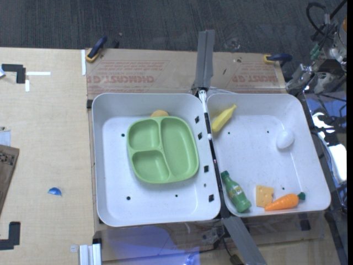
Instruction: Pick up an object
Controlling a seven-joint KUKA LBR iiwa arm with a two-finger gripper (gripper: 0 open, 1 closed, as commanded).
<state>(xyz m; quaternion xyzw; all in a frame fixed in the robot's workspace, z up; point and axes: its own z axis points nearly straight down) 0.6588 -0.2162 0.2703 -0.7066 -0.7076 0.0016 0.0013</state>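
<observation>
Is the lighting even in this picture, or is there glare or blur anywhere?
In the camera view, light falls softly and evenly on both bins, with faint shadows under the green plate and carrot. Bright glare shows at the right bin's outer edge, and a bluish sheen below the left bin. The white egg-like object nearly washes out.

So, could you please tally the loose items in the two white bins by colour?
Green: 2, the divided plate and the bottle
Yellow: 2, the banana and the cheese slice
Orange: 2, the carrot and a piece behind the plate
White: 1, the egg
Total: 7
</observation>
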